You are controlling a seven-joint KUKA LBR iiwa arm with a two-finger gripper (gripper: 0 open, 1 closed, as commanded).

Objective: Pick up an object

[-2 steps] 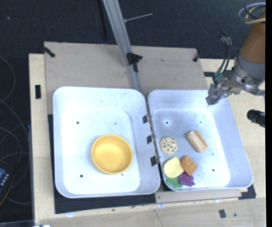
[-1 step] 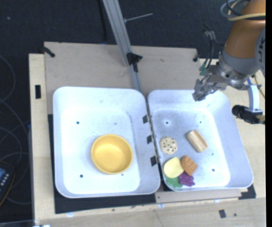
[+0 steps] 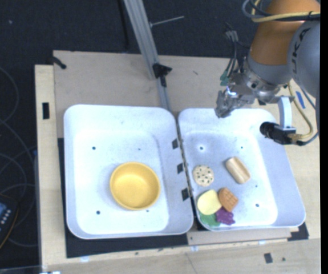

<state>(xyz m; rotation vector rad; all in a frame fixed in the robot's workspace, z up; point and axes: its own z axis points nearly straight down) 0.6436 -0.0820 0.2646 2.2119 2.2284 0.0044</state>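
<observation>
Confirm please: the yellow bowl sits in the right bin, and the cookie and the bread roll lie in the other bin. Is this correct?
Not quite. The camera view shows the yellow bowl in the left bin; the cookie and bread roll lie in the other, right bin.

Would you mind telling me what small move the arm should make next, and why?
Probably bring the gripper toward the camera and down over the bread roll; it hangs above the right bin's far rim, while the roll lies apart from the other food.

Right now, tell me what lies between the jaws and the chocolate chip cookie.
Camera view: bare white bin floor between the gripper and the chocolate chip cookie; nothing lies on that stretch.
</observation>
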